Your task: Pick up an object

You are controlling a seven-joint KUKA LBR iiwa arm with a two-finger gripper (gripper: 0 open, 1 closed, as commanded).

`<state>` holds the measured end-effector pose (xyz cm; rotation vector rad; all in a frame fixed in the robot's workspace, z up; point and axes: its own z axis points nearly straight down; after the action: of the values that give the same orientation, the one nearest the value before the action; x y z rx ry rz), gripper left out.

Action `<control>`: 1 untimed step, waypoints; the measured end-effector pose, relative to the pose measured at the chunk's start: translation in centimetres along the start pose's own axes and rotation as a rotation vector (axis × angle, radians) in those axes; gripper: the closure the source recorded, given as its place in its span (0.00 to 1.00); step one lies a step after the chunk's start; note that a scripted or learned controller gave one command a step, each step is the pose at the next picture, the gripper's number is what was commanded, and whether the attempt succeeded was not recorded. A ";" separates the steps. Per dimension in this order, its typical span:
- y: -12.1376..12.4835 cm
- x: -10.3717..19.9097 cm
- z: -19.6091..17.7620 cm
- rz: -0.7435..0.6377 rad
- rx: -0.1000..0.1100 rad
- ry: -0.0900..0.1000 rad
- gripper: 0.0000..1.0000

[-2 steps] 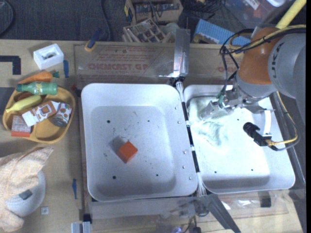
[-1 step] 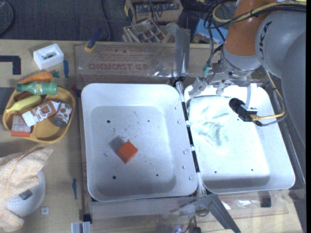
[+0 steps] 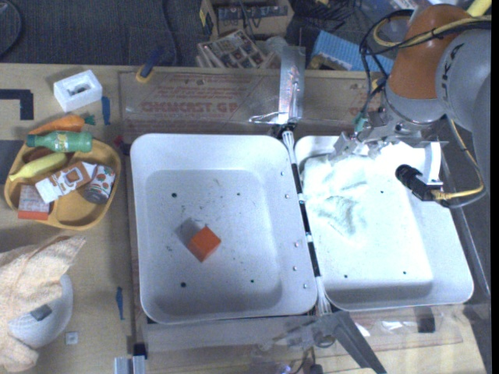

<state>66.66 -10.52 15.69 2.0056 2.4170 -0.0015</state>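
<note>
We take the left bin (image 3: 156,162) as our landmark. On its floor, a little toward its near-left part, lies an orange block (image 3: 206,243), with a small grey piece (image 3: 188,229) touching its far-left side; nothing else crowds it. Just right of the left bin, sharing a rim, sits the right bin (image 3: 437,279), its floor washed out by glare. Over that bin's far edge, well apart from the orange block, we see the arm (image 3: 437,49) and its gripper (image 3: 360,140); whether the claw is released or clenched we cannot tell.

Left of the left bin stands a yellow bowl (image 3: 78,216) of toy groceries, a green bottle (image 3: 61,142) lying across its far rim. Beyond the bowl rests a small white box (image 3: 78,89). Near the bowl lies a beige cloth (image 3: 31,279). Behind the left bin lies a clear sheet (image 3: 195,100) with red lettering, too blurred for us to read.
</note>
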 end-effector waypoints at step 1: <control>-1.8 -2.3 6.4 -0.005 -0.016 -0.003 0.00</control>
<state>65.35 -13.10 9.31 1.9911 2.4131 0.0148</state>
